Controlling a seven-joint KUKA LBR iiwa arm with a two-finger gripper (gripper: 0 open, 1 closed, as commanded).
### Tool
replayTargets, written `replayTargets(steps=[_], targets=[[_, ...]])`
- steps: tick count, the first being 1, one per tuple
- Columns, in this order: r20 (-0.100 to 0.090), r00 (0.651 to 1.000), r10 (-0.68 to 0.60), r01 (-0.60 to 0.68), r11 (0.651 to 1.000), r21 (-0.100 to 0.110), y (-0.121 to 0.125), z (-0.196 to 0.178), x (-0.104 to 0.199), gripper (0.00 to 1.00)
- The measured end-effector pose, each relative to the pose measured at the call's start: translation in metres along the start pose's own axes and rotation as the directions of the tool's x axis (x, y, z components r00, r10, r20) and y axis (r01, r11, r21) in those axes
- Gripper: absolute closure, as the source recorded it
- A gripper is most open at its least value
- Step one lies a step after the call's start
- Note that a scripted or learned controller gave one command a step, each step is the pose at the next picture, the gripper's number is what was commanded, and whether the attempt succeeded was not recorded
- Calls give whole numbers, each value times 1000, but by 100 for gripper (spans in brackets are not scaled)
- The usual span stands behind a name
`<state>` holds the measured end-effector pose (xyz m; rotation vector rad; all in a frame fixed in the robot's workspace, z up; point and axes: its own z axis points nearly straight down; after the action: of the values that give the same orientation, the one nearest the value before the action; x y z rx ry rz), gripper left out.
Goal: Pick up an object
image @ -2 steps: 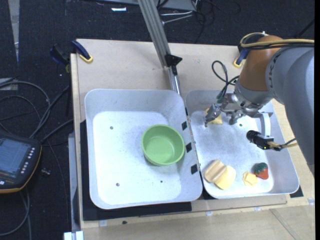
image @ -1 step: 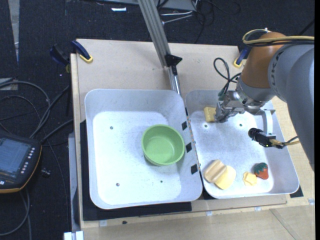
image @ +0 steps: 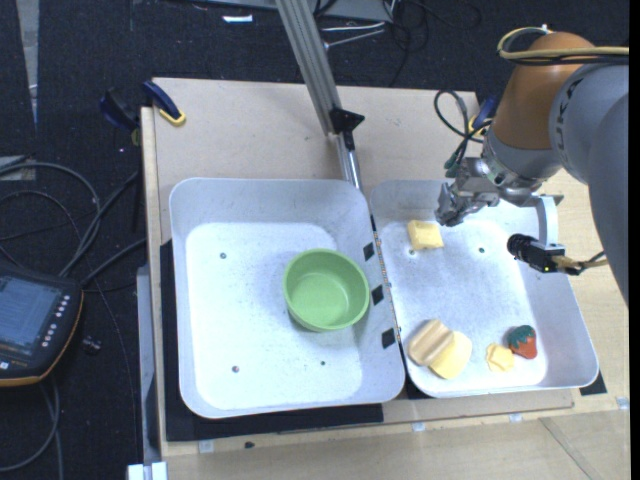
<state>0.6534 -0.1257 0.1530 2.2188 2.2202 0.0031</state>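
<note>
Gripper (image: pixel 452 211) is hanging over the back part of the right shallow white plastic bin (image: pixel 560 313), at the end of the grey arm with the orange band (image: pixel 535 103) reaching in from the right. Cannot tell how the gripper is set, tip too dark and small. Nothing is showing in it.

Small pale yellow block (image: pixel 425 235) is lying on the floor of the right shallow white plastic bin, just beside the gripper, to its lower left; touching or not, cannot tell. Pale yellow banana-shaped toy pieces (image: pixel 440 347) are sitting near the front left corner of that bin. Small yellow chunk (image: pixel 500 358) is sitting near its front right corner, with a red and green strawberry-like toy (image: pixel 522 342) just beside it, to the right.

Left shallow white plastic bin (image: pixel 200 268) is lying next to the right bin, edges meeting. Round green plastic bowl (image: pixel 326 289) is standing upright in it, toward the side nearest the right bin.

Both bins are resting on the light wooden table (image: pixel 250 128). Slanted metal pole (image: pixel 310 53) is rising from the table behind the bins' shared edge.
</note>
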Motion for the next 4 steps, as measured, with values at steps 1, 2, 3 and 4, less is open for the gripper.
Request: replayTargets(steps=[1, 2, 3, 4], targets=[[0, 1000, 1, -1, 1000, -2, 0, -63, -3, 100], [-1, 1000, 0, 0, 1000, 3, 0, -77, -3, 100], [-1, 1000, -3, 3, 1000, 4, -29, -73, 42, 100], [-2, 1000, -3, 3, 1000, 4, -47, -65, 89, 100]])
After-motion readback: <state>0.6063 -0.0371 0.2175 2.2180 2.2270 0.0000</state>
